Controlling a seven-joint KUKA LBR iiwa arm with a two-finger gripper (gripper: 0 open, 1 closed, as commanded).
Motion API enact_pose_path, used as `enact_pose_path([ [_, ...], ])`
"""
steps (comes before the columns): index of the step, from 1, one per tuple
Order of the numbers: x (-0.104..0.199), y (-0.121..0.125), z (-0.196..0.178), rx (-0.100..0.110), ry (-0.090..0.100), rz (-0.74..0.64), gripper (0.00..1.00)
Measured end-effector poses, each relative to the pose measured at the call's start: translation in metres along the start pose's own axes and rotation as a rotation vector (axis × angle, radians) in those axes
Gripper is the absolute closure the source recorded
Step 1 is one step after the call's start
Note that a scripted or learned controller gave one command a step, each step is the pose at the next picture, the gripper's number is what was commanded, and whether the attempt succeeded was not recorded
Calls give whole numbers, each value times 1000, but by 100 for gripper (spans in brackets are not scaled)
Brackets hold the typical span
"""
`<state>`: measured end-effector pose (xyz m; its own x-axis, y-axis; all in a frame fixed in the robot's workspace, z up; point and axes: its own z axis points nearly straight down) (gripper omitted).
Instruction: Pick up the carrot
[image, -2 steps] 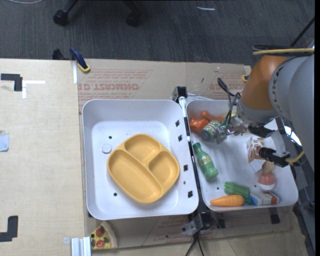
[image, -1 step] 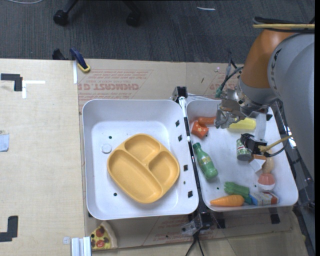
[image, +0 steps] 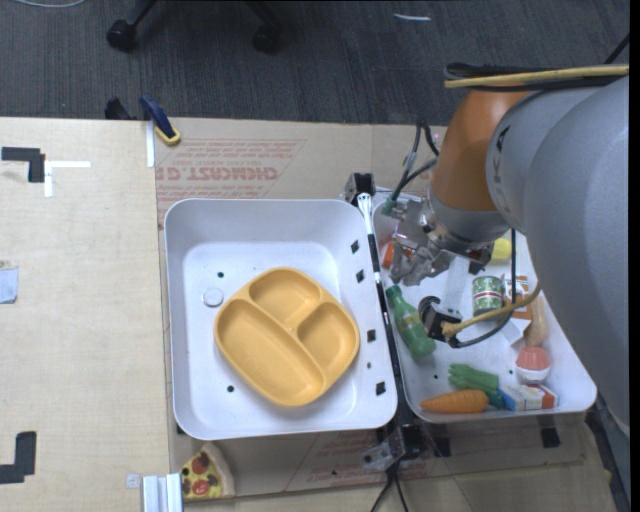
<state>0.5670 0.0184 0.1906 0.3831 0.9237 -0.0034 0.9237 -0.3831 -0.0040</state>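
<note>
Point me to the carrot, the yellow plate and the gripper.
carrot (image: 455, 402): camera view, middle of its orange body.
yellow plate (image: 287, 336): camera view, central divider ridge.
gripper (image: 408, 266): camera view, between its fingertips.

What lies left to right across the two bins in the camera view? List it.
Small white disc → yellow divided plate → green bottle → carrot → green-labelled can → red-and-white toy.

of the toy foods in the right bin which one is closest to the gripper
The green bottle, lying tilted along the right bin's left wall just below the gripper. The carrot, green vegetable and can all sit farther off.
</note>
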Motion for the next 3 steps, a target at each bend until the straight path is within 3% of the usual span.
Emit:
enact_pose_path([
  [1,0,0,0,0,-1,1,0],
  [2,17,-70,0,0,0,-178,0],
  [3,73,-27,49,-6,-10,-50,0],
])
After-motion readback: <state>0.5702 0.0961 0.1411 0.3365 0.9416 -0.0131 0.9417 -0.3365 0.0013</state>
